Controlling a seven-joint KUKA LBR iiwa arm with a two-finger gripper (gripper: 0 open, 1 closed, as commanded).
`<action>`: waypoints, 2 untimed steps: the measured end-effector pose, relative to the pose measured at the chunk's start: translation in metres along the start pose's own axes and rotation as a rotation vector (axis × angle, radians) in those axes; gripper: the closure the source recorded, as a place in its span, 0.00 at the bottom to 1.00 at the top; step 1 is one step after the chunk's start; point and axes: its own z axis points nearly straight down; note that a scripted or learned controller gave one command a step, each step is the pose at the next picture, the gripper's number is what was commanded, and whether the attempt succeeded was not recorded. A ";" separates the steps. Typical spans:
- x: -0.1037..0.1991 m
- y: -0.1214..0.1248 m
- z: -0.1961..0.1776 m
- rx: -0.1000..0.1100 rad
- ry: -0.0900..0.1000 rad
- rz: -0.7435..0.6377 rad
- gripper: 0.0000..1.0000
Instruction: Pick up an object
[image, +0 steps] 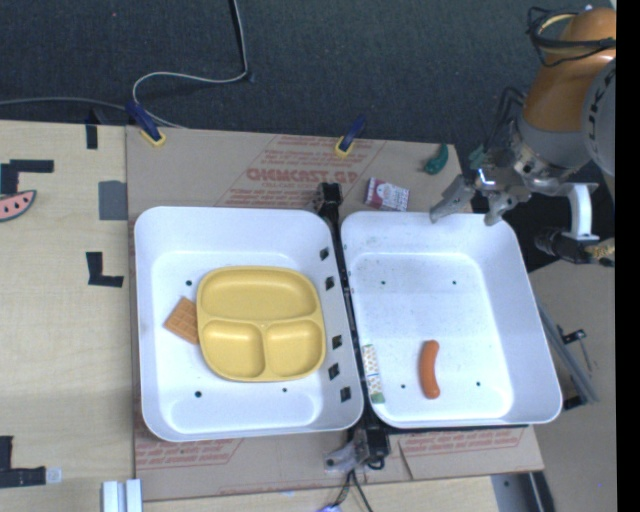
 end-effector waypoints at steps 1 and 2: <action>0.022 -0.038 0.141 0.003 0.001 0.000 0.00; 0.042 -0.086 0.154 -0.004 -0.001 0.001 0.00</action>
